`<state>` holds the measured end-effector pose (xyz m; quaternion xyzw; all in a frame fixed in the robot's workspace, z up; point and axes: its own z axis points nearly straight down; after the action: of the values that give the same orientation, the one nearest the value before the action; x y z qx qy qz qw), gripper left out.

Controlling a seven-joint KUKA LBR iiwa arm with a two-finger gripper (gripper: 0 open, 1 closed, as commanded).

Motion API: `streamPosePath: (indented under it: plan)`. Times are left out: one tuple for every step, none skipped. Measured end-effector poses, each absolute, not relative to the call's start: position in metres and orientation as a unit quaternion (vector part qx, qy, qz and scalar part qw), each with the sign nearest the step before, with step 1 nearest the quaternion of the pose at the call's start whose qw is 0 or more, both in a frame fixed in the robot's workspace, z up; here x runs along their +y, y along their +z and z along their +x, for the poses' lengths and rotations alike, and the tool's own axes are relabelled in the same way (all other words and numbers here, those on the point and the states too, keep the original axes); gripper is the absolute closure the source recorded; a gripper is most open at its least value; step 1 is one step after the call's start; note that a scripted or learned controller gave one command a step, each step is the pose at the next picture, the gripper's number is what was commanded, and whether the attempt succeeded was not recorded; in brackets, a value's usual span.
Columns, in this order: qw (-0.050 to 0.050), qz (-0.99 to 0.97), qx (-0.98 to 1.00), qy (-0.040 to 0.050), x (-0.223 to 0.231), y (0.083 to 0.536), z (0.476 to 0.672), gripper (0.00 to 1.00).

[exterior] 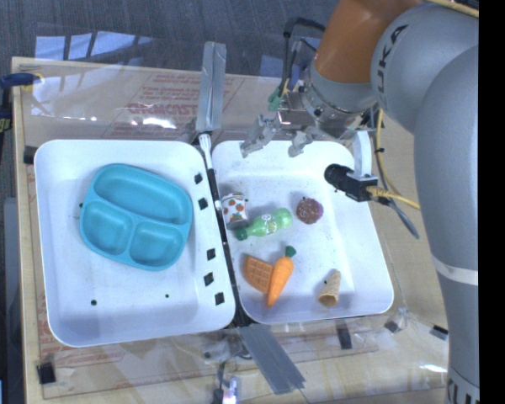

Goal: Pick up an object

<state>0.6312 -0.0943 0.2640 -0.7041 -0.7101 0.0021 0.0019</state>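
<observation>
My gripper (275, 144) hangs over the far edge of the right bin (370, 251), its two fingers spread apart and nothing between them. Below it in that bin lie a small white carton (233, 208), a green toy vegetable (264, 224), a dark red round piece (310, 210), an orange waffle piece (256, 272), a carrot (279, 278) and a tan cone (329, 288). All of them lie nearer the front than the gripper, apart from it.
The left bin (59, 293) holds a blue divided plate (136, 215). A grey divider bar (210, 82) runs between the bins at the back. A black cable fitting (347, 180) juts over the right bin's right side.
</observation>
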Motion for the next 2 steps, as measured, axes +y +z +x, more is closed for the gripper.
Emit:
streamPosePath:
  plan:
    - [0.002, -0.670, -0.742, 0.0018, -0.132, 0.203, 0.536, 0.00]
    - [-0.003, -0.611, -0.791, -0.0021, -0.164, 0.096, 0.487, 0.00]
